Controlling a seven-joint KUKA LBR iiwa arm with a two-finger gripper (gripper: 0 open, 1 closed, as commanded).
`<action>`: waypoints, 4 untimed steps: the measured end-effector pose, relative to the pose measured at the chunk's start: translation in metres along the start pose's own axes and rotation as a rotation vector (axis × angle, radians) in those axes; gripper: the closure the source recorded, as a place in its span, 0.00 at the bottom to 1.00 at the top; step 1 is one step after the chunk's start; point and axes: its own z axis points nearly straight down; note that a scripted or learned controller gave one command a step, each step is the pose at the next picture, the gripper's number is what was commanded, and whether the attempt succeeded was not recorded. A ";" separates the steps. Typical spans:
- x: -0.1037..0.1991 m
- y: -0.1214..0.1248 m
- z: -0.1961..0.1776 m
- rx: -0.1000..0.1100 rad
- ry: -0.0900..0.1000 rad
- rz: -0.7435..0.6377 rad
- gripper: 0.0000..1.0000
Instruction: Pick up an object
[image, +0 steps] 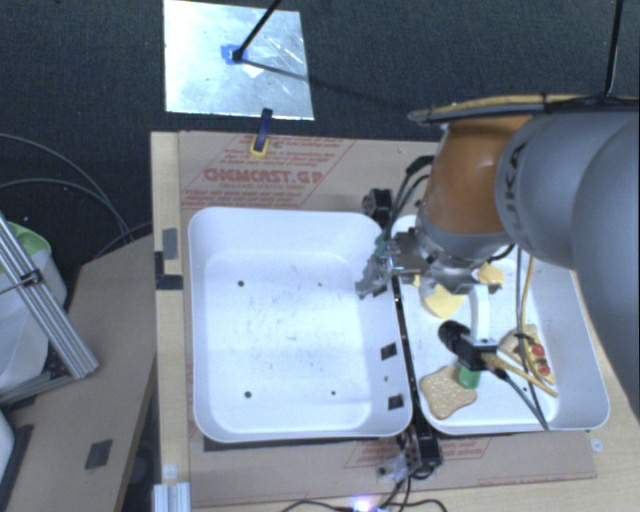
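My gripper (373, 278) hangs over the right rim of the left bin (230, 225), close to the divide between the two bins. The bulky grey and orange arm covers much of the right bin (590, 400). Where that bin shows, a pale yellow piece (443, 302) lies just right of the gripper, partly under the wrist. A tan toast-shaped piece (447, 392) lies at the front left, with a small green object (467, 378) touching its upper edge. A pizza-slice toy (531, 357) lies toward the right. Nothing shows between the gripper's tips.
The bins sit on a cardboard sheet (270, 170). A shiny metal plate (238, 60) lies on the dark floor behind. A metal frame (40, 310) and a tan table stand at the left.
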 end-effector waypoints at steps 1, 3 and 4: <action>0.001 0.004 -0.011 -0.009 0.001 -0.002 1.00; 0.110 -0.062 -0.215 -0.025 0.008 -0.009 1.00; 0.061 -0.077 -0.281 -0.016 0.003 0.001 1.00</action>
